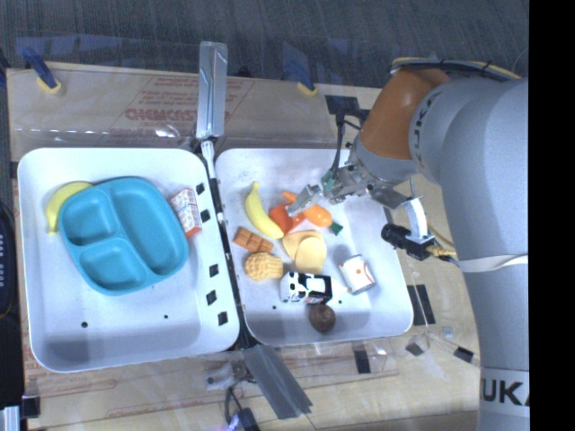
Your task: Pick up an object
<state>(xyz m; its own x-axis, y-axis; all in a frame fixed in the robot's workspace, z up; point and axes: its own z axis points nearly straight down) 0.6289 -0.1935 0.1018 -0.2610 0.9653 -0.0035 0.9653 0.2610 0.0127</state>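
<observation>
Hand: the hand (316,196) sits low over the right bin (388,317), right at the carrot (310,214) end of the toy food pile. Can't tell how it's set or whether anything is gripped, it's too small and blurry.
Targets: banana (259,210), yellow pear-ish fruit (307,251), waffle cookie (263,266), chocolate bar piece (252,240), little cow toy (307,286), brown ball (322,317), white carton (357,274).
Doing it well: I'd say go for something loose at the pile's edge, like the carton or banana, come straight down and centre on it so neighbours don't get dragged along.
Left bin: blue divided tray (121,232), second banana (61,200) tucked under it, small snack packet (186,210).
Hard to see: the tips blend into the carrot and red piece; the arm is cut off at the right.
</observation>
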